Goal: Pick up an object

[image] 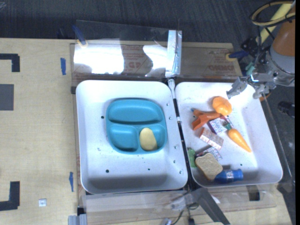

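My gripper (246, 91) hangs over the far right corner of the right bin (267, 139), its two fingers spread apart and open with nothing between them. Just below and left of it lies an orange fruit (221, 105). Further down the bin are a carrot (239, 139), an orange-red pepper-like piece (201, 117), two small packets (216, 125) (211, 138), a slice of bread (208, 166), a blue tube (232, 175) and a small green item (191, 153).
The left bin (93, 172) holds a blue divided tray (123, 121) with a yellow egg-shaped item (148, 138) in its lower right compartment. A clear plastic panel (126, 55) stands behind the bins. Cables (269, 13) hang at the top right.
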`<state>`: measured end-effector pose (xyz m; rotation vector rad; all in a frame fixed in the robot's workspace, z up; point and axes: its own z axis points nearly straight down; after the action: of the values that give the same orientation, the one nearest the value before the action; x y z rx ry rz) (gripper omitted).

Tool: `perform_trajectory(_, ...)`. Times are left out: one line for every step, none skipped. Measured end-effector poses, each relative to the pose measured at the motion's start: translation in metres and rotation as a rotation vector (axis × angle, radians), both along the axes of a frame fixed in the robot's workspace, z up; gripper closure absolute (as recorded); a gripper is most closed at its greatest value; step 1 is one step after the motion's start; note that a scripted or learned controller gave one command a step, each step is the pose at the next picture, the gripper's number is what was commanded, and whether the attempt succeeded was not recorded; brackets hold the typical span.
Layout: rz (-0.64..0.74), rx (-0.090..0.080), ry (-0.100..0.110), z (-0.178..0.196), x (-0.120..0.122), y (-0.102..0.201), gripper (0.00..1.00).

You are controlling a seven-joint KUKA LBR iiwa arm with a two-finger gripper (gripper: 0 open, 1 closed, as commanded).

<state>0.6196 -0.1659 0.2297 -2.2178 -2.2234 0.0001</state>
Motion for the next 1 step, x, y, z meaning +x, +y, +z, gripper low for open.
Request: perform_trajectory(0.110,-0.005,-0.015,-0.1289,-0.0503,-0.0304,0.00)
